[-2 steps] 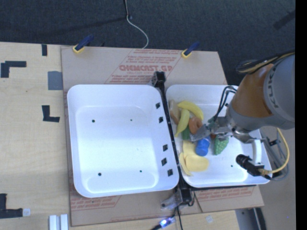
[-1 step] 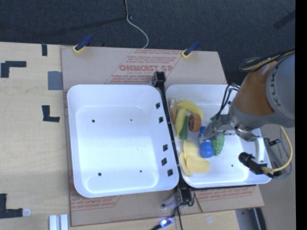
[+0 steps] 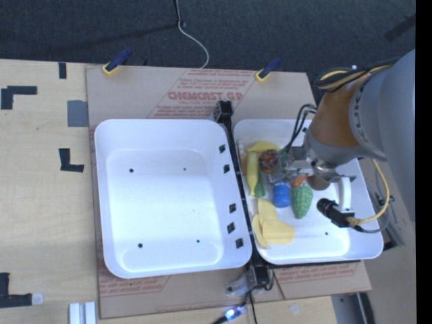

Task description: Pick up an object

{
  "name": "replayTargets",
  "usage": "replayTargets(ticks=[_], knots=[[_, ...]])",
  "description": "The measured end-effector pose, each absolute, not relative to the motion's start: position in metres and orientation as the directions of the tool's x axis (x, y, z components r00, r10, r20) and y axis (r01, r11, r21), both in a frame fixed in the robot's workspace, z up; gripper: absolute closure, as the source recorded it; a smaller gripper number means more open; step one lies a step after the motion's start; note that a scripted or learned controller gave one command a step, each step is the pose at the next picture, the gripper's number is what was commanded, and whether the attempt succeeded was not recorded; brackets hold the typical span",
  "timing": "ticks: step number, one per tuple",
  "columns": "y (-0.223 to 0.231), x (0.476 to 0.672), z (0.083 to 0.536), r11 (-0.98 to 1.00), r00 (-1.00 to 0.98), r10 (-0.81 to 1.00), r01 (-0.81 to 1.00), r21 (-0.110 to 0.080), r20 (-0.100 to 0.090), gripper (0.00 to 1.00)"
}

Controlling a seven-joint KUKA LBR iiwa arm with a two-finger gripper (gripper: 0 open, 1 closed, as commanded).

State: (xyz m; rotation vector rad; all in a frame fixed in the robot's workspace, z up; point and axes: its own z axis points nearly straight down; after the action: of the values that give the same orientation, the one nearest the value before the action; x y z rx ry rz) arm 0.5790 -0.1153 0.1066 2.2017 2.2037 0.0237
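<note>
Toys crowd the right bin (image 3: 361,248): a yellow banana (image 3: 252,167), a blue piece (image 3: 281,196), a green lump (image 3: 302,201), a pale yellow piece (image 3: 273,228) and a brownish ball (image 3: 270,158). The gripper (image 3: 291,169) sits low among them (just above the blue and green ones); how wide it stands, I cannot tell. The left bin (image 3: 108,181) lies alongside.

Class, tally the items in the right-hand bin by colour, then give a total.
Yellow: 3
Green: 1
Blue: 1
Brown: 1
Total: 6
</note>
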Motion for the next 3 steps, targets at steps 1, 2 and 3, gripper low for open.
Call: replayTargets(ticks=[1, 2, 3], knots=[[-0.115, 0.578, 0.105, 0.002, -0.001, 1.000, 1.000, 0.022, -0.006, 0.00], [-0.133, 0.620, 0.085, 0.003, -0.003, 1.000, 1.000, 0.003, 0.000, 0.00], [-0.165, 0.648, 0.084, 0.002, -0.002, 1.000, 1.000, 0.001, -0.001, 0.00]])
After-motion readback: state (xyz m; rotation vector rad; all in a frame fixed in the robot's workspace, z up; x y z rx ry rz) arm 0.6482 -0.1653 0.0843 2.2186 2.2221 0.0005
